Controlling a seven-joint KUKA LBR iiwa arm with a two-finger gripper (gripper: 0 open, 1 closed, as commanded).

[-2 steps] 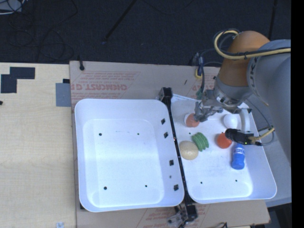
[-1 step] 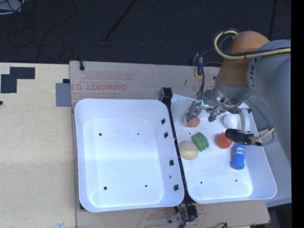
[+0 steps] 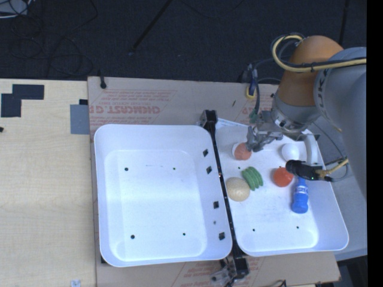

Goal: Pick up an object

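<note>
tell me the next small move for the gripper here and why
Probably a short descent straight onto the pinkish-orange ball. The gripper hangs just above and beside it in the right bin, with nothing visibly between its tips. The green object and beige ball lie apart, nearer the camera, so that ball looks like the closest target.

The arm point(image 3: 335, 94) is cut off by the right edge of the view, its wrist hides part of the right bin's point(image 3: 323, 232) far rim, and the gripper point(image 3: 258, 141) is too small to resolve.
</note>
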